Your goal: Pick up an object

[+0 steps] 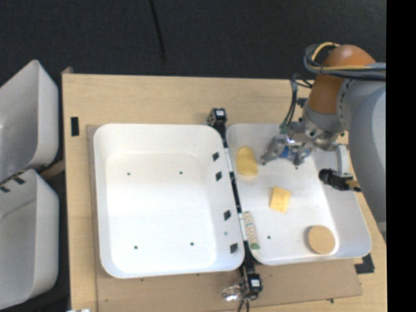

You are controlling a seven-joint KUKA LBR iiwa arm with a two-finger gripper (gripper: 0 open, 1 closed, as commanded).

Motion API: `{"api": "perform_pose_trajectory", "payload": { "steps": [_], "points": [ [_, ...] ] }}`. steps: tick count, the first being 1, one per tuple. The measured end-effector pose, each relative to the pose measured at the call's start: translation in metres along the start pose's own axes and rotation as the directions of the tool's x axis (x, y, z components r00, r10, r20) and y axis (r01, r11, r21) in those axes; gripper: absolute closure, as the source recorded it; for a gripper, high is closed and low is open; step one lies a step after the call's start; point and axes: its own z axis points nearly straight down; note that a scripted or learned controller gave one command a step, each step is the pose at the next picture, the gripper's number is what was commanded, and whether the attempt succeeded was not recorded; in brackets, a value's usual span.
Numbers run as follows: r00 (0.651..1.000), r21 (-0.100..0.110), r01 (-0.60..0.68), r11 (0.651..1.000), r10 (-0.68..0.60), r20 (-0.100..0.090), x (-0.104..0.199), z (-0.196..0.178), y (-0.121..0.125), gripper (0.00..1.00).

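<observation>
White plastic floor lies bare beneath my gripper [284, 153], fingers apart and holding nothing, near the right bin's [364, 229] far wall. Just left sits the yellow cylinder [246, 162]; the yellow block [280, 199] and tan disc [321, 239] lie nearer the front rim.

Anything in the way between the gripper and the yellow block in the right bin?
No. In the camera view, bare white bin floor lies between the gripper and the yellow block.
</observation>
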Motion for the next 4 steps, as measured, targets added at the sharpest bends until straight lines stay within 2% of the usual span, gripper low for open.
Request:
{"api": "perform_pose_trajectory", "payload": {
  "steps": [1,2,3,4],
  "points": [
    [1.000,-0.033,0.003,0.999,-0.003,0.005,-0.042,-0.001,0.016,0.00],
    [1.000,-0.033,0.007,0.999,-0.006,0.007,-0.040,-0.001,0.016,0.00],
    [1.000,-0.050,0.008,0.999,-0.007,0.015,-0.042,-0.016,0.019,1.00],
    [1.000,-0.048,0.014,0.999,-0.014,0.006,0.036,-0.106,0.014,1.00]
  ]
}}
